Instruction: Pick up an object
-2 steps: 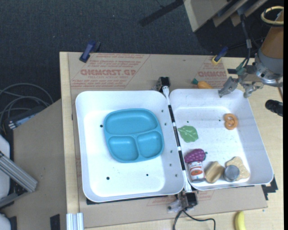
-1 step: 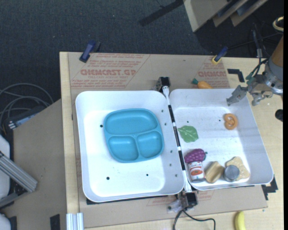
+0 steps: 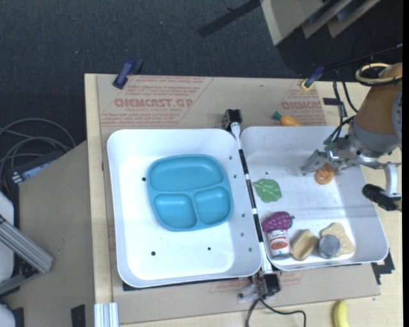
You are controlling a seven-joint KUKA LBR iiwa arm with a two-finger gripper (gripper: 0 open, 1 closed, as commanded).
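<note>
Now, round orange toy, smooth white bin

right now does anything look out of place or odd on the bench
Yes. A small carrot-like toy lies on the cardboard beyond the right bin, and a yellow piece sits off the bench's near edge. The rest sits inside the bins, including the blue tray.

a dark blue-grey carpeted floor surrounded the bench, whose top was brown board printed with red lettering. blue clamps gripped its far edge. grey cables coiled on the floor at left, beside a metal rail. beige furniture stood beyond the far right corner.
</note>
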